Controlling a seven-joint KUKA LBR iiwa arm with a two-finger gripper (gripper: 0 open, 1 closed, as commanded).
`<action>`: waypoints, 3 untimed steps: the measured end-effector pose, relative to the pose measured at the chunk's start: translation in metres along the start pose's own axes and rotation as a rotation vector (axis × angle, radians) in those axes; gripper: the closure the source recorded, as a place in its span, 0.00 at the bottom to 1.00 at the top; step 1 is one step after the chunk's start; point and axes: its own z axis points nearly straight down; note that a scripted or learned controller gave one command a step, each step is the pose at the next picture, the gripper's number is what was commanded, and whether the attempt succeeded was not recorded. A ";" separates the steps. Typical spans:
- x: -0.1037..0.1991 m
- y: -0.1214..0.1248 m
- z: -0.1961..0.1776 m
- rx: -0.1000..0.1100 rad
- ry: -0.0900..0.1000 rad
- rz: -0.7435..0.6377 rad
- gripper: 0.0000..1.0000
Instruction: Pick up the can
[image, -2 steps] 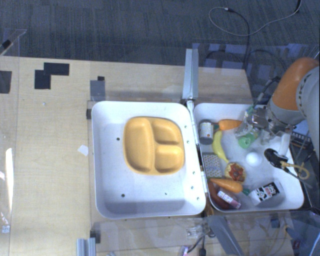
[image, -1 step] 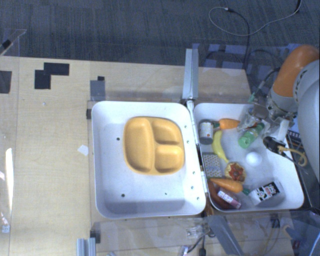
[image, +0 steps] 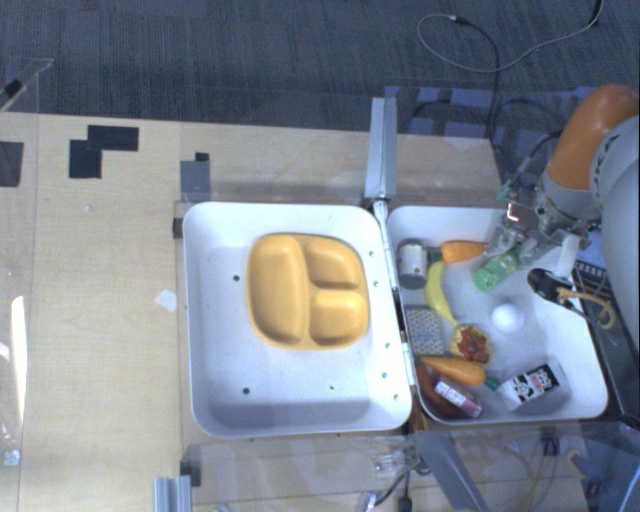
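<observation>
- The two-finger gripper (image: 503, 252) hangs over the upper right of the right white bin (image: 590, 395), its fingers clamped on a small translucent green plastic object (image: 494, 270) that shows between them.
- The small silver metal can (image: 411, 262), cylindrical with a pale label, lies at the bin's upper left corner, close to the divider and well apart from the gripper.
- Just beside the can lies a smooth curved yellow banana (image: 437, 289); an orange carrot-shaped piece (image: 462, 252) sits above it.
- A round white ball (image: 507, 318) rests mid-bin; a black-and-white carton (image: 528, 386) lies near the lower right.
- The left white bin (image: 215, 385) holds a glossy yellow compartment tray (image: 305, 290) with rounded corners.
</observation>
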 end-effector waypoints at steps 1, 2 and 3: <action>0.080 -0.028 -0.117 -0.039 0.003 -0.198 1.00; 0.006 -0.007 -0.129 -0.039 -0.001 -0.279 1.00; -0.004 0.002 -0.192 -0.039 0.000 -0.255 1.00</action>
